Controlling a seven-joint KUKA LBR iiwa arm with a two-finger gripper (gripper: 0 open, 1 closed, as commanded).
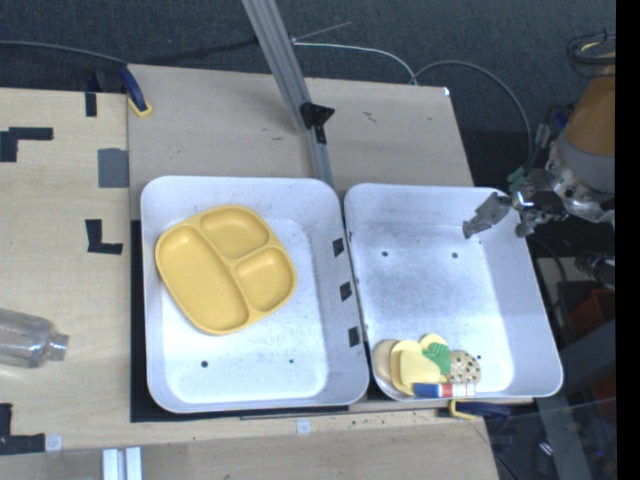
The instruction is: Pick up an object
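Observation:
My gripper [502,222] hovers over the far right rim of the right bin [440,268], open, with nothing between its fingers. A cluster of small objects [428,366] lies in that bin's near left corner, well below and to the left of the gripper: a pale yellow piece, a green piece, a speckled round cookie-like item [463,367] and a thin red, white and blue stick [440,391]. In the left bin [180,378] rests a yellow divided plate [226,267], tilted toward its far left.
A grey metal pole [281,60] slants down to the gap between the bins' far edges. A clear plastic bottle [27,338] lies on the bench at the far left. Cables run behind the bins.

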